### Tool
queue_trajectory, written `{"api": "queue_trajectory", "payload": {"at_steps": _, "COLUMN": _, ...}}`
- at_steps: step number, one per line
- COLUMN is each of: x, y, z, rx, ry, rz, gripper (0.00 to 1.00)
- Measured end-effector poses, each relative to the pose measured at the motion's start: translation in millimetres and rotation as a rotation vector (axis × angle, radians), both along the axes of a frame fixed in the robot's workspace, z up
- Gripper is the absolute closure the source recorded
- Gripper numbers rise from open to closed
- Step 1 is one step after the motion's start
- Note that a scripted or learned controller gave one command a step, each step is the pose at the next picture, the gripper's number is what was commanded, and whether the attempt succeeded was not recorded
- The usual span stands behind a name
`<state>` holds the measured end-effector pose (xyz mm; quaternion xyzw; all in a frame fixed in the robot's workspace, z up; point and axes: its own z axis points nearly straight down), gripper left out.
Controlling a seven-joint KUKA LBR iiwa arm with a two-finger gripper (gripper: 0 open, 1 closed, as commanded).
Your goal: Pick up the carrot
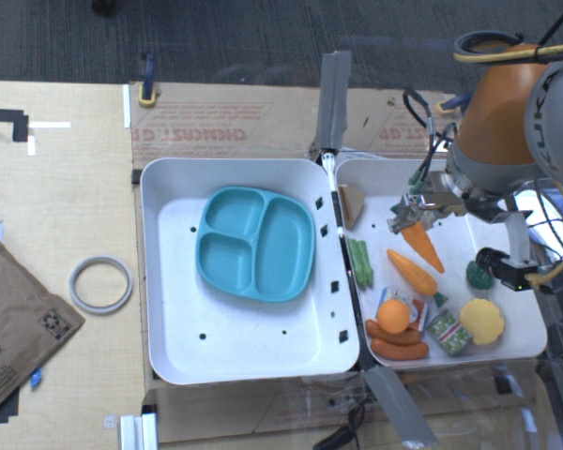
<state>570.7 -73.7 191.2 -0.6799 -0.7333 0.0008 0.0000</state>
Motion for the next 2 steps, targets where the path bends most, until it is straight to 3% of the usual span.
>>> {"api": "queue_trajectory", "payload": {"at_steps": 1, "x": 2, "y": -16, "z": 38, "rx": -0.001, "ry": -0.001, "rz": 0.252, "gripper": 1.0}}
{"api": "queue_trajectory", "payload": {"at_steps": 2, "x": -3, "y": -1, "z": 35, "rx": 0.001, "ry": 0.002, "rz": 0.18, "gripper": 1.0}}
